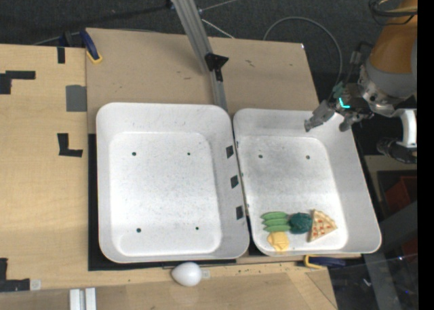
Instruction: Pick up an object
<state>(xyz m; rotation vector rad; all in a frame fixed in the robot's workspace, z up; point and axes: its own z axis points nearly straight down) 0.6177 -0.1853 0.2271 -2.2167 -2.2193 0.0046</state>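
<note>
In the right bin, near its front edge, lie several small toy foods: a green pea pod, a dark green broccoli piece, a pizza slice and a yellow piece. My gripper hovers above the right bin's far right corner, well away from the toys. Its two fingers stand apart with nothing between them.
The left bin sits beside the right one. A white egg-shaped object lies on the bench in front of the left bin. A slanted metal pole rises behind the bins. A cable loops on the bench at the back.
</note>
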